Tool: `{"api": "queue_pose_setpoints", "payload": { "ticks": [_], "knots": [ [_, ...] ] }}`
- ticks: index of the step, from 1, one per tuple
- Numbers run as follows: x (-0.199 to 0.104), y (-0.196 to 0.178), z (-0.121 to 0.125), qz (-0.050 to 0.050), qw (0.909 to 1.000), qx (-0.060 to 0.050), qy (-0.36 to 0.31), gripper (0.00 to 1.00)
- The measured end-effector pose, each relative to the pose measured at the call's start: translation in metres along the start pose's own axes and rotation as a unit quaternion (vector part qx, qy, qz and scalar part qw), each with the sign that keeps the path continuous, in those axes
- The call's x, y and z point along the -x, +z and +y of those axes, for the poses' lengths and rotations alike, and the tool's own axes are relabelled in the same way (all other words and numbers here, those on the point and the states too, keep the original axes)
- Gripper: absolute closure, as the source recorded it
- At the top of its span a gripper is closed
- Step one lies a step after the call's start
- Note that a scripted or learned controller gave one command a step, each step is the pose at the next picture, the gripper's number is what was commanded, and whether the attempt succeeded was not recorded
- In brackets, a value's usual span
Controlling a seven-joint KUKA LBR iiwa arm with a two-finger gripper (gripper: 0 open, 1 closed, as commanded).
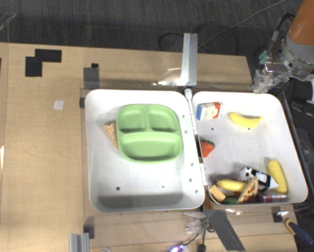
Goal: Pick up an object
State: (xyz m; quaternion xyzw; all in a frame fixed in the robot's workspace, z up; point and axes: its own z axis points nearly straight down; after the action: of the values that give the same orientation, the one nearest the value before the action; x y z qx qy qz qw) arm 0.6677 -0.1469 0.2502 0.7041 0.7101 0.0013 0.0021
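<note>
The right white bin (282,119) holds a small milk carton (208,111), a yellow banana (245,120), a red piece (207,148) and a corn cob (277,175). A pile at its front edge includes a second banana (231,185), a pizza slice (248,190) and a black-and-white toy (249,175). My gripper (263,81) hangs above the bin's back right corner, apart from every object. Nothing shows between its fingers.
The left white bin (101,182) holds a green divided plate (148,132) with a brown item (111,134) tucked at its left side. A metal post (190,59) stands behind the divider. The arm's orange band (309,12) is at top right.
</note>
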Motion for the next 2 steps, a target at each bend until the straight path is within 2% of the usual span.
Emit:
{"api": "queue_pose_setpoints", "payload": {
  "ticks": [1, 2],
  "knots": [
    [0.0, 0.001, 0.0, 0.0, 1.0, -0.001, 0.0, 0.0],
    [-0.013, 0.127, -0.015, 0.001, 0.9999, -0.004, -0.012, 0.0]
  ]
}}
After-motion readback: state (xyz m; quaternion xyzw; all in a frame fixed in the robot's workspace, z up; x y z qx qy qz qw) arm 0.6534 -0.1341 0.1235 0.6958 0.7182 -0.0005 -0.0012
